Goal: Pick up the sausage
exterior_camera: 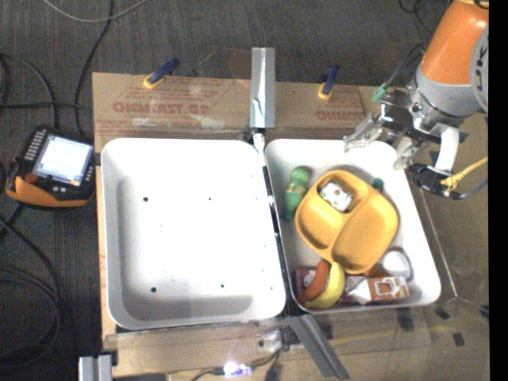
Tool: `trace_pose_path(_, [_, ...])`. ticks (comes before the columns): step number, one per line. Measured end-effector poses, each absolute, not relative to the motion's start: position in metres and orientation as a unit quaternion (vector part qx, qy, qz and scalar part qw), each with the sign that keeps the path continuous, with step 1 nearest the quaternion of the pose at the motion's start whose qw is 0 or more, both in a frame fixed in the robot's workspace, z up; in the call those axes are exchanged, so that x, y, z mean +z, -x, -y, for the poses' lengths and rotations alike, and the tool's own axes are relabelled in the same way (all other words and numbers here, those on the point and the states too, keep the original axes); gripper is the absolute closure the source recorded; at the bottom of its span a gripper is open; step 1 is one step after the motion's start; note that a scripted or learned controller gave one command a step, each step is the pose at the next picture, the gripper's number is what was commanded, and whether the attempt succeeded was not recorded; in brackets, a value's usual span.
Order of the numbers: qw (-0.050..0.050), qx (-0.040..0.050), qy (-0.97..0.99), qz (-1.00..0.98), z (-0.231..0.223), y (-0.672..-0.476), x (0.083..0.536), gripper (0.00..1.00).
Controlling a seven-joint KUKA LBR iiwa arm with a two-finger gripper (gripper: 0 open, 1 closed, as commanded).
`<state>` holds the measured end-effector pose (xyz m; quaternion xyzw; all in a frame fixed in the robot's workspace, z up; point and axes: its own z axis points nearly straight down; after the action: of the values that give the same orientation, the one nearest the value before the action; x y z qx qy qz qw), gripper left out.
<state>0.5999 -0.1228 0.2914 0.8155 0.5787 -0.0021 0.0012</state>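
The sausage (317,275) is a reddish-brown curved piece at the front left of the right bin (432,280). It is partly tucked under a yellow banana-like fruit (329,290) and the edge of a yellow divided plate (349,221). My gripper (379,145) hovers above the bin's back right corner, far from the sausage. It is open, with nothing between its spread fingers.
A green bottle (296,187) lies along the right bin's left wall. A small white and red item (337,194) rests in the plate. A carton (387,289) and a white cup (397,260) sit at the front right. The left bin (119,236) stands alongside.
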Motion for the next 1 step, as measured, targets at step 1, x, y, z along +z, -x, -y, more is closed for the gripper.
trace_pose_path(1, [0.001, -0.0025, -0.841, -0.541, 0.0595, -0.6245, 0.3028, 0.00])
